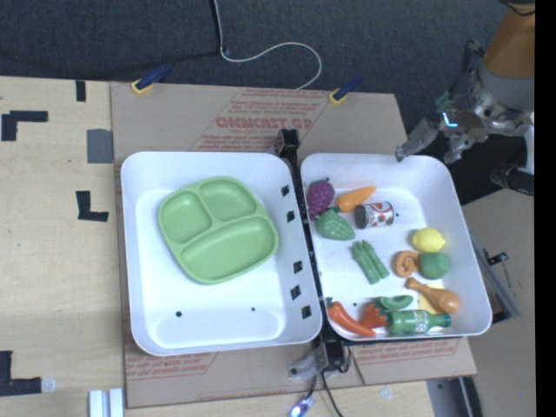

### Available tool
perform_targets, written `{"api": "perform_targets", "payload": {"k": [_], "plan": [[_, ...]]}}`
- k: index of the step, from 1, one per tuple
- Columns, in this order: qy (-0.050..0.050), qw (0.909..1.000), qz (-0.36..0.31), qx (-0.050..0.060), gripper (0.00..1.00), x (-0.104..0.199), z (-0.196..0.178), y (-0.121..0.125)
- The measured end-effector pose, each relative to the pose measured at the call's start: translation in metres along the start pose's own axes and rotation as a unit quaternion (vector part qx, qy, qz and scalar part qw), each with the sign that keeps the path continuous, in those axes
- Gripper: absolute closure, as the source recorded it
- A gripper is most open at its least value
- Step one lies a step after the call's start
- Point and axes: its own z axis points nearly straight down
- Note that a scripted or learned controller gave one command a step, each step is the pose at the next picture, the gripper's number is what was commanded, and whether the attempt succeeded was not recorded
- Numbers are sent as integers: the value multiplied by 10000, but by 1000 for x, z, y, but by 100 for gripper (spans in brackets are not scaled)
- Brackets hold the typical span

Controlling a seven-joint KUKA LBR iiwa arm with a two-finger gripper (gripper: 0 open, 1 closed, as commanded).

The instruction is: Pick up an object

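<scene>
The right bin (460, 200) holds several toy foods: purple grapes (320, 195), a carrot (356, 199), a small can (375, 215), a leafy green (334, 225), a bunch of green stalks (370, 261), a lemon (428, 240), a green ball (435, 266), a drumstick (433, 295) and a green bottle (417, 322). My gripper (426, 155) hangs over the bin's far right corner. It is open with nothing between its fingers, up and to the right of the can.
The left bin (148, 311) carries a green divided plate (219, 228). A red pepper (347, 318) lies at the right bin's near left corner. Cardboard lies under both bins, and a white cable (261, 55) runs behind them.
</scene>
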Motion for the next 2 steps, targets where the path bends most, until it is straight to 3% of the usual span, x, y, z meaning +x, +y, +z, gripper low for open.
{"api": "perform_targets", "payload": {"k": [1,2], "plan": [[-2,10000,-11,0,100,1,-10,0],[-5,10000,-17,-46,100,30,-92,0]]}}
